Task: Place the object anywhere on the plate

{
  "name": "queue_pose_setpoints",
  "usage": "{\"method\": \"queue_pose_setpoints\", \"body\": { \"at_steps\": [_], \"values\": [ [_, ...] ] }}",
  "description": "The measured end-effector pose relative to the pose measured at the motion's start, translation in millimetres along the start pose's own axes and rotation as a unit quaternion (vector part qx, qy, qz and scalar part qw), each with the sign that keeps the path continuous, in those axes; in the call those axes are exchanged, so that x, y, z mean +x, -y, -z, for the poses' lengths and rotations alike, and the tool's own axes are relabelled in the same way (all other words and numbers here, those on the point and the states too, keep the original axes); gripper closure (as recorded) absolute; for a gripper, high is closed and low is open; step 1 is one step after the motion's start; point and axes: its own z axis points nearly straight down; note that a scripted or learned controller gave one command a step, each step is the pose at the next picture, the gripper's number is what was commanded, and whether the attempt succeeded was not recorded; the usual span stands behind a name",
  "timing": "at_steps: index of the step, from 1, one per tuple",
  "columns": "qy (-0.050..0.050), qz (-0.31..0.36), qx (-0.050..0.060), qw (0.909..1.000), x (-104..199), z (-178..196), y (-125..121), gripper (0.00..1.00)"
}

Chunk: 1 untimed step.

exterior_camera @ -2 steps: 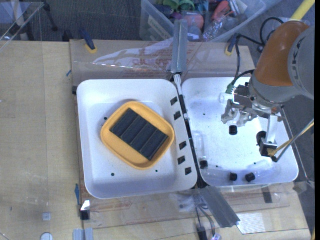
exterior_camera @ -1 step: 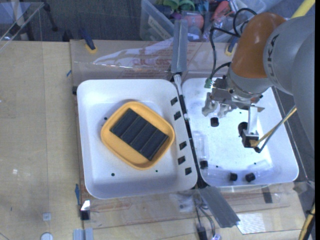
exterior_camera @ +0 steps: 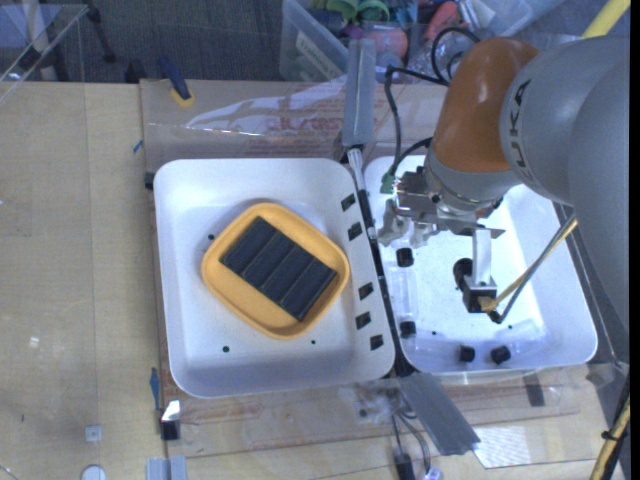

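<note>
A yellow square plate [exterior_camera: 228, 280] with rounded corners lies in the left white bin [exterior_camera: 190, 193], slightly left of its middle. A dark grey ribbed slab [exterior_camera: 279, 263] rests flat on the plate and covers most of its centre. My gripper [exterior_camera: 405, 233] hangs over the left part of the right bin [exterior_camera: 560, 313], close to the divider between the bins, and is apart from the plate. A small black piece [exterior_camera: 403, 257] sits just below the gripper; whether it lies in the bin or is touched by the gripper is unclear.
Several small black bits [exterior_camera: 466, 353] lie near the front of the right bin. Black clips [exterior_camera: 362, 320] line the divider edge. A clear tub of coloured toys [exterior_camera: 400, 8] stands behind the bins. The arm's grey and orange body [exterior_camera: 490, 108] covers the right bin's back.
</note>
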Motion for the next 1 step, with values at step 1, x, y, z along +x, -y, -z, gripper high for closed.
{"method": "queue_pose_setpoints", "body": {
  "at_steps": [1],
  "values": [
    [0.0,0.012,0.0,0.9999,58.2,-0.2,21.0,1.0]
  ]
}}
